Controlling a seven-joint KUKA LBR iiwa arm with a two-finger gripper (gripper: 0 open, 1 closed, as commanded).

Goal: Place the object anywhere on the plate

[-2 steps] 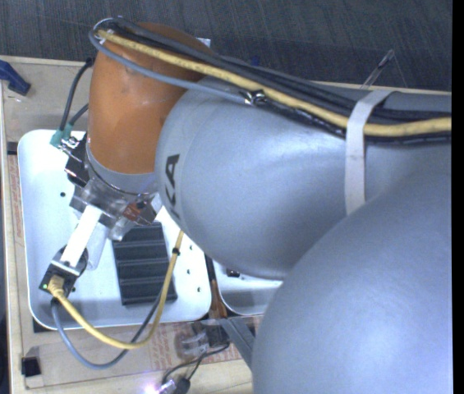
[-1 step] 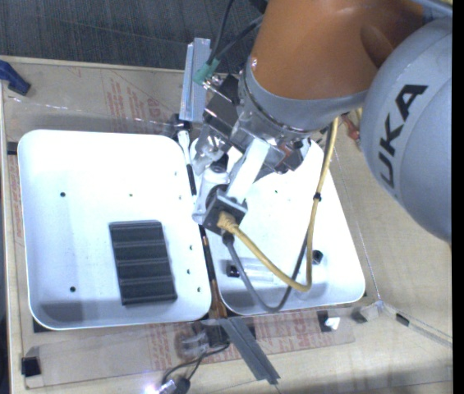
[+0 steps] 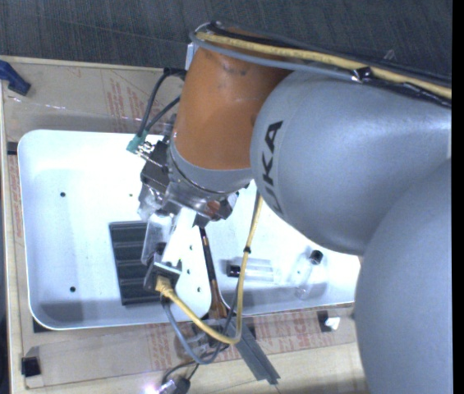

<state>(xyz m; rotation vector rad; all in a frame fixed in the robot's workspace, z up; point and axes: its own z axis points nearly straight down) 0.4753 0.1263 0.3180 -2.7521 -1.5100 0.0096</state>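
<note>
The grey arm (image 3: 346, 162) looms closest to the lens, taking up most of the right half, its orange band (image 3: 215, 113) sitting just above the wrist near the middle of the view. Below the band the wrist points down and to the left into the white bin (image 3: 43, 220), and the gripper (image 3: 153, 251) hangs low over the bin floor. The wrist and its fittings cover it from above, so I cannot tell whether it is open or closed, or whether it has hold of anything.

A black ribbed block (image 3: 129, 257) lies flat on the bin floor, toward the near wall, directly under the gripper. Its right edge is hidden beneath the gripper, so contact between the two cannot be judged.

To the right of the block, past the wrist, lies what appears to be a clear bottle (image 3: 285, 271) on its side, with a small dark cap at its far right end. It is partly tucked under the arm and well apart from the block.

The bin rests on a pale brown tabletop (image 3: 84, 97). A blue clamp (image 3: 8, 75) grips the tabletop's far left corner.
</note>
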